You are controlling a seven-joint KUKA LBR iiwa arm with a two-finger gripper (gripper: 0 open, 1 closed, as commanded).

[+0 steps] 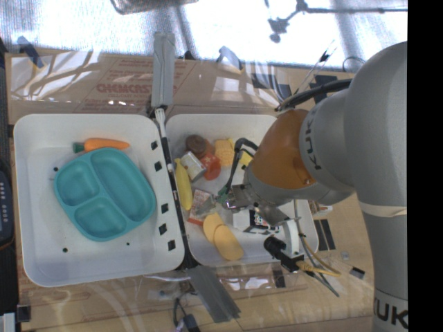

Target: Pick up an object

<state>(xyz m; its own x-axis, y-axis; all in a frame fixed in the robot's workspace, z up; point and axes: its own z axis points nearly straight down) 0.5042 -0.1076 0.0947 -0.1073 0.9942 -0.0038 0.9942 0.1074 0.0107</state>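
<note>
The right bin (214,125) holds several toy foods. Along its left wall lies a yellow banana (183,184). Further back are a brown round piece (196,144), a red-orange piece (210,166) and a yellow piece (223,149). Two pale orange ovals (223,236) rest near the front, with a small wrapped packet (201,200) beside them. My gripper (229,198) hangs low over the middle of this bin, just right of the packet, under the orange wrist band (284,154). The arm hides the bin's right half.
The left bin (31,185) carries a teal divided plate (104,192) and an orange carrot (105,144) behind it. A grey bar (163,68) stands at the back between the bins. Black clips line the shared wall (166,206). Cables trail by the front right corner.
</note>
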